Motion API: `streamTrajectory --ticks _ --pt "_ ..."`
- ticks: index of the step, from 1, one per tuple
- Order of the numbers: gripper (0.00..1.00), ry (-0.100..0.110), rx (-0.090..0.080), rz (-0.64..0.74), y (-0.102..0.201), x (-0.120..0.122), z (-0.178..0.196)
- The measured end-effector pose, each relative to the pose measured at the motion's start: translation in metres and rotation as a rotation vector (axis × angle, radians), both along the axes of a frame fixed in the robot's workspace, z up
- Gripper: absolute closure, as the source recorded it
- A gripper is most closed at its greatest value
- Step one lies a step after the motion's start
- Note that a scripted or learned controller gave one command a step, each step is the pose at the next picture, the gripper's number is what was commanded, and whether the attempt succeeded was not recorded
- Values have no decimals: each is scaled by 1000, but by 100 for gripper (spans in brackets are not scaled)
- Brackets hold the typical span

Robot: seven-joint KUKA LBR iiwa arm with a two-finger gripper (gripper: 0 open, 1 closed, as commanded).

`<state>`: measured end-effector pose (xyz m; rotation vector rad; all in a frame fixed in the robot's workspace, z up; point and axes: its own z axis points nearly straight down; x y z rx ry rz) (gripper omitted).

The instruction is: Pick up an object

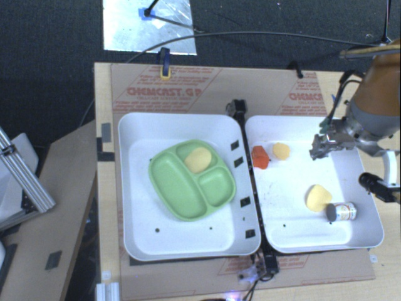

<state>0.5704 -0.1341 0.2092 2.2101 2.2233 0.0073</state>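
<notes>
The right bin (294,240) holds a red-orange piece (260,157) and a small yellow piece (281,150) near its left wall. Closer to the front lie a larger yellow lump (317,197) and a small jar on its side (341,212). My gripper (321,146) hangs over the right bin's far right part, to the right of the small yellow piece and apart from it. I see nothing between its fingers. In the left bin (141,231) a green divided plate (188,180) carries a pale yellow item (198,160) in its upper compartment.
The grey arm with its orange band (382,93) reaches in from the right over the right bin's far corner. A black divider with clips (244,168) runs between the bins. A cardboard sheet (188,86) lies under both bins.
</notes>
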Motion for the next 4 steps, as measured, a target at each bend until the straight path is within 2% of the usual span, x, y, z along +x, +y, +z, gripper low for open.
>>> streamTrajectory --ticks 1,2,3,4 --pt "100 4 1 0 0 1 18" --pt "100 6 3 3 48 -2 25" --pt "100 6 3 4 101 10 20" --pt "100 6 4 5 162 6 26"
